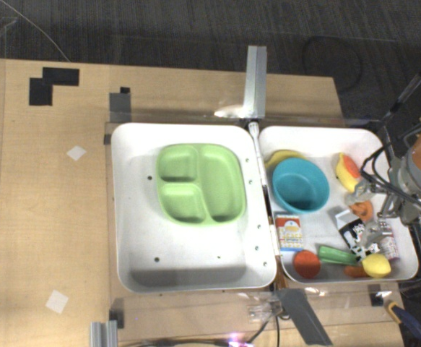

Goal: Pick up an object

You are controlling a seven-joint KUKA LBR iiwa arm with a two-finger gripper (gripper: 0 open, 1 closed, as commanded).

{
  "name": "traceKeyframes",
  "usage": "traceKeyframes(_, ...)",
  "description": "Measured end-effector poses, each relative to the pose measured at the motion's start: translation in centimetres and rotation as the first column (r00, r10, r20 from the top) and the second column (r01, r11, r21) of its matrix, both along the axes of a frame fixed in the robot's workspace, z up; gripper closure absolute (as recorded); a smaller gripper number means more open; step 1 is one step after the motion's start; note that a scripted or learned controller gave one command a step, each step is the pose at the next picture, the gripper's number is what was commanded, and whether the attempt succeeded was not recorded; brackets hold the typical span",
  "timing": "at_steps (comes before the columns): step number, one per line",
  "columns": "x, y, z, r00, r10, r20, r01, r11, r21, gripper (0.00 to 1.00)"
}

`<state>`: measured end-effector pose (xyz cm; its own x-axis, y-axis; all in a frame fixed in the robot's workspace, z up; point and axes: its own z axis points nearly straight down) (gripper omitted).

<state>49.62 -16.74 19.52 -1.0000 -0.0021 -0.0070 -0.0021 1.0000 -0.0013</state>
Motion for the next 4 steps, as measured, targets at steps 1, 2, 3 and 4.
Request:
traceKeyframes(1, 3.7, 0.2, -10.4, 0.998, 0.064, 0.010, -0.064, 0.998, -0.004, 0.00)
traceKeyframes(2, 7.0, 0.8, -10.5, 1.000, 0.023, 0.007, -0.022, 1.000, -0.014, 0.00)
traceKeyframes(3, 3.0, 4.3, -10.4, 0.998, -0.065, 0.003, 0.066, 0.998, -0.016, 0.00)
traceKeyframes(4, 12.6, 5.1, -10.6, 0.997, -0.075, 0.008, 0.075, 0.997, 0.001, 0.00)
